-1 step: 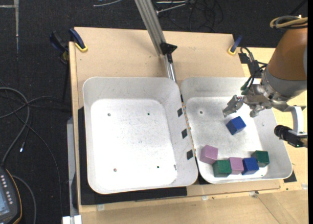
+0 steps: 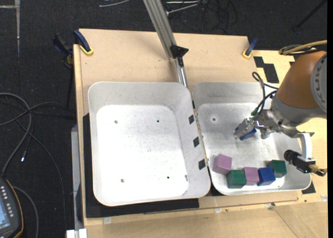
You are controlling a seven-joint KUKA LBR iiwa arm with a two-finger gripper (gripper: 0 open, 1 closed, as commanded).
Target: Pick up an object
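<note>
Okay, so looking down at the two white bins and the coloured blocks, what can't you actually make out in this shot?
Camera view:
- Two-finger gripper: too small and blurred to tell whether anything sits between its tips.
- Grey arm with orange band: cut off by the right edge.
- Dark green cube: partly hidden behind the blue cube.
- Right white bin: its far right wall is covered by the arm.

Five small blocks lie along the right bin's near wall: purple block point(image 2: 222, 163), dark green block point(image 2: 236, 178), pink block point(image 2: 252, 175), blue block point(image 2: 266, 175), green block point(image 2: 278, 168)
</note>
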